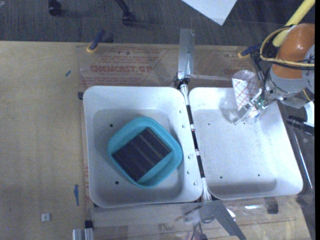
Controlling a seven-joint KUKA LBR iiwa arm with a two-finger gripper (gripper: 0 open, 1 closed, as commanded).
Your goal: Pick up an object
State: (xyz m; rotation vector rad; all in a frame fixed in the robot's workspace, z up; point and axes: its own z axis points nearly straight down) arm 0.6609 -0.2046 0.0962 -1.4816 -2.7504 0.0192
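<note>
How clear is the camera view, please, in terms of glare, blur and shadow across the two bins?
In the camera view, lighting is soft and even; the left bin shows only faint shading beside the teal container. The right bin looks washed out, bright white with little detail. The gripper and the clear, red-lined item by it are blurred, so the grip can't be judged. The whole view is slightly soft.

One camera watches me from above my surface (pixel 40 134), fixed and tilted, looking down at a slant; both white bins sit side by side near mid-frame, the left bin (pixel 92 149) and the right bin (pixel 280 179) each seen whole; dark floor with a chair base (pixel 90 1) fills the top edge, so the far side lies upward; my arm (pixel 295 49) enters at the right; the distance seems moderate, though fine detail blurs.
</note>
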